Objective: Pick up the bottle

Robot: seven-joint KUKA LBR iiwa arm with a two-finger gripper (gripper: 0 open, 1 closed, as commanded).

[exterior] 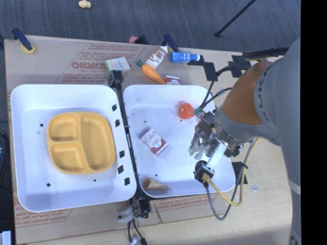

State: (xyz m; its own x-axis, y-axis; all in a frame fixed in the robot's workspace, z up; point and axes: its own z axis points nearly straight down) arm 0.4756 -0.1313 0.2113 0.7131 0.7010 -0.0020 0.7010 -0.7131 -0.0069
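Bottle (184, 57): lies on the bench behind the right bin (134, 137).
Gripper (202, 146): over that bin's right side; finger state cannot be told.

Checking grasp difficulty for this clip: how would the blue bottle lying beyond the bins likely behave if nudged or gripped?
The blue bottle lies on its side on the cardboard, so it would probably roll. It looks small and plastic: likely light, perhaps slippery.

A yellow plastic plate with three parts (80, 142) sits in the left white bin (20, 137). A small red patterned box (154, 141) and an orange ball (185, 110) lie in the right white bin (138, 101).
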